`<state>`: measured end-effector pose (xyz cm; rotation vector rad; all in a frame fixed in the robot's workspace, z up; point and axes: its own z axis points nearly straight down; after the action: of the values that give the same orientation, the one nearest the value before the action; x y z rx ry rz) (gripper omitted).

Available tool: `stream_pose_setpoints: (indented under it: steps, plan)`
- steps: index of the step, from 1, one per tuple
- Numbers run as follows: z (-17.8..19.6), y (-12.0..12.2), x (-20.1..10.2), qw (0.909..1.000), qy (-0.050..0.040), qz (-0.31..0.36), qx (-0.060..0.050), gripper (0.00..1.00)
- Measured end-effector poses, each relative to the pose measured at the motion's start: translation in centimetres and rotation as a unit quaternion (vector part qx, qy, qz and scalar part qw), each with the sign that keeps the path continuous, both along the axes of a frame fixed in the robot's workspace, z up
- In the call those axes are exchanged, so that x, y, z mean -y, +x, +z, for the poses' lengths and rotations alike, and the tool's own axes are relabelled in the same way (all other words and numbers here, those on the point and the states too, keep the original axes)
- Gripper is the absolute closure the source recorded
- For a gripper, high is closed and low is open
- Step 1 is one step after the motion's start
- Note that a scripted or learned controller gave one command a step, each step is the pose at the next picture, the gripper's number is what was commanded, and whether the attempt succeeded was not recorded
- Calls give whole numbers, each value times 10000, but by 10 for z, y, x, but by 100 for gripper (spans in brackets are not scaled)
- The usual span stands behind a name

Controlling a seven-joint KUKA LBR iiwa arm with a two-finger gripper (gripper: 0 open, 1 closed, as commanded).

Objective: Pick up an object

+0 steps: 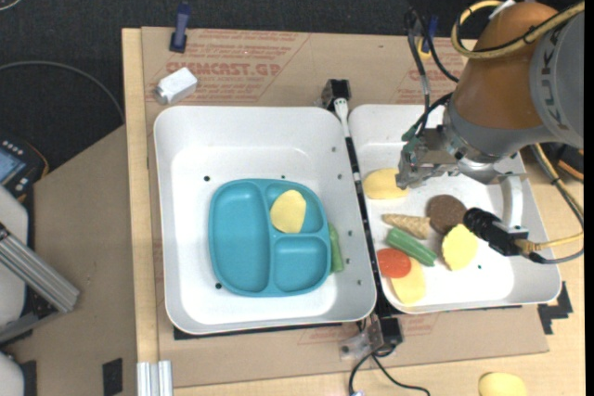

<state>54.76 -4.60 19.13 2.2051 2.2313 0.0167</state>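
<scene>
Objects for picking are being kept in the right bin [520, 292]: a pale yellow piece [381, 185] near its left wall, a cone [405, 223], a brown ball [445, 211], a green strip [411, 247]. The gripper [415, 164] is being held just beside the yellow piece; finger state cannot be told. A teal tray [243, 241] is being kept in the left bin [186, 199].

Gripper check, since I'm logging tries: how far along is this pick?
Done: the arm has reached into the right bin, with the gripper low beside the pale yellow piece. In hand: nothing visibly between the fingers. Left: grasp and lift; the cone, green piece and tomato slice lie untouched.
</scene>
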Motion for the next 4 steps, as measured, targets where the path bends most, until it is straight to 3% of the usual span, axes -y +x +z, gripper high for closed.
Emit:
stream_pose_setpoints:
  steps: [1,2,3,4]
  plan:
    - [23,-61,-19,10000,-5,-51,-77,100]
    - [121,-65,-114,10000,4,6,5,100]
    - [184,-68,-167,10000,-2,-20,-10,100]
    - [191,-68,-164,10000,-21,-52,-37,100]
